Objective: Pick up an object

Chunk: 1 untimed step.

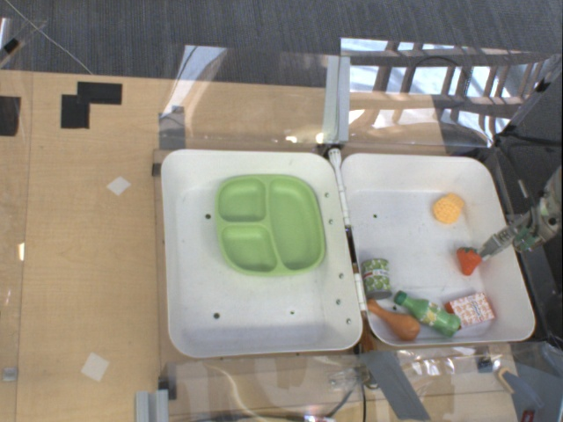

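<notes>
no readable txt; can [376,275] and carton [471,309] labels too small/blurry to read.

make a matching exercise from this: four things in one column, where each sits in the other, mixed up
Things:
1. green plate
2. yellow disc
3. green bottle
4. red item

Places:
A. right bin's front edge, beside the patterned box
B. at the gripper tip, near the right bin's right wall
C. middle of the left bin
D. right bin, toward the back

Pairs: 1-C, 2-D, 3-A, 4-B
</notes>
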Each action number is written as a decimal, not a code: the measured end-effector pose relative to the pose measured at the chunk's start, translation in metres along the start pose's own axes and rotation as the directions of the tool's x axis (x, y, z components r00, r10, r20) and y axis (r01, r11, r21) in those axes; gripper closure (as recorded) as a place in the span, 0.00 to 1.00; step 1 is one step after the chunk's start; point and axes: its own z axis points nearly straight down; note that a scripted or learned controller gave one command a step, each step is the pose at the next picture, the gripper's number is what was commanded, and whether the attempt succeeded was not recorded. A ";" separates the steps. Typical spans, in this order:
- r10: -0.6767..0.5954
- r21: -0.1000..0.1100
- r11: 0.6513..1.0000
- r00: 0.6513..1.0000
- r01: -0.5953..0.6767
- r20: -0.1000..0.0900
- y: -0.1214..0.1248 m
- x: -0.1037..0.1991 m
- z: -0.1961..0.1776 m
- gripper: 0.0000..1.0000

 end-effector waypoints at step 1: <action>-0.008 -0.004 1.000 1.000 0.008 0.005 0.002 -0.001 -0.011 1.00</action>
